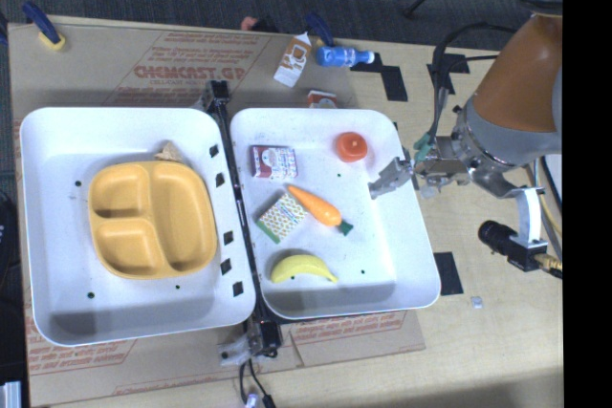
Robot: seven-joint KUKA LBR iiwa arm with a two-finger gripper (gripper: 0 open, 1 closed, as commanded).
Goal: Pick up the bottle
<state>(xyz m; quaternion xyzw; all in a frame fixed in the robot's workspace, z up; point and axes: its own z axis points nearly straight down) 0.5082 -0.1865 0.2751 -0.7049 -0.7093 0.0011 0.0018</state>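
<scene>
You see a brown bench (478, 339) with cardboard under two white bins. The arm's (516, 100) far end is cut off at the right. The gripper (390, 179) hangs over the right bin's (411, 272) edge, too small to tell how it stands. Red words on the cardboard (191, 70) read roughly "CHEMCAST". The bottle (337, 57) is blue and lies on its side behind the right bin, outside it.

Bench (478, 320) with two bins
Left bin (48, 205), right bin (406, 253) side by side; bottle (337, 57) behind them.
</scene>
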